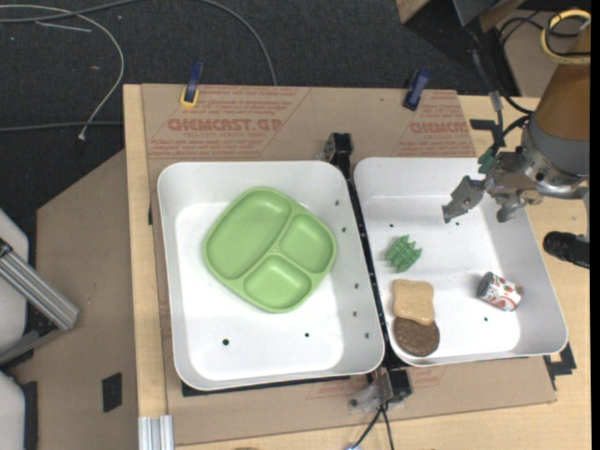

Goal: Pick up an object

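Grey arm (561, 129) reaches from the right over the right bin's (534, 279) far part. Its pincer (483, 200) hangs spread, pinching nothing.

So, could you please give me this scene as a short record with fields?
left bin: holds a green divided plate
right bin: holds a small green toy, a slice of toast, a brown round item and a small red-and-white can
toast and brown item: touching, near the front edge
can: lying on its side
pincer: open, above the right bin's rear part, holding nothing
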Tool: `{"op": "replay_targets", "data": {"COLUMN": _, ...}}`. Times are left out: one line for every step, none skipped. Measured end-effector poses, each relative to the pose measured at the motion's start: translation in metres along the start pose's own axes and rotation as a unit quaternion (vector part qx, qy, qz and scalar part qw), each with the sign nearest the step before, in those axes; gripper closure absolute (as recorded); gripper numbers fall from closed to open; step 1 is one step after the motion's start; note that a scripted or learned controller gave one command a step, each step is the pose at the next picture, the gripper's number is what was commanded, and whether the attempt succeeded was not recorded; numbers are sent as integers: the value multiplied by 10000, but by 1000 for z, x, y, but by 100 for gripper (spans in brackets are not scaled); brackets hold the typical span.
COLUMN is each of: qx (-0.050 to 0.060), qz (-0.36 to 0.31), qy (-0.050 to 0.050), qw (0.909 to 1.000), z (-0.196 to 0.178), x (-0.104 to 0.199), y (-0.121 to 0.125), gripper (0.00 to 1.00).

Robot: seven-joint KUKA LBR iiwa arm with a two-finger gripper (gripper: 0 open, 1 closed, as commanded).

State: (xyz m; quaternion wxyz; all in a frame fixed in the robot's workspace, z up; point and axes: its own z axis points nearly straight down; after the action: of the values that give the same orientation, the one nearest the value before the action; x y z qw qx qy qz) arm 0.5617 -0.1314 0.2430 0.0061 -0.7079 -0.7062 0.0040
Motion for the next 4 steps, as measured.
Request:
{"op": "replay_targets", "data": {"qx": -65, "qz": -14, "qy": -9, "qw": 10000, "z": -7, "x": 0, "y": 2, "gripper": 0}}
{"op": "replay_targets", "data": {"qx": -39, "qz": -11, "qy": -2, "qw": 10000, "z": 38, "x": 3, "y": -4, "gripper": 0}}
{"op": "replay_targets", "data": {"qx": -45, "qz": -10, "qy": -4, "qw": 10000, "z": 98, "x": -1, "y": -2, "gripper": 0}}
{"op": "replay_targets", "data": {"qx": -81, "qz": -9, "qy": 13, "qw": 10000, "z": 156, "x": 0, "y": 3, "gripper": 0}}
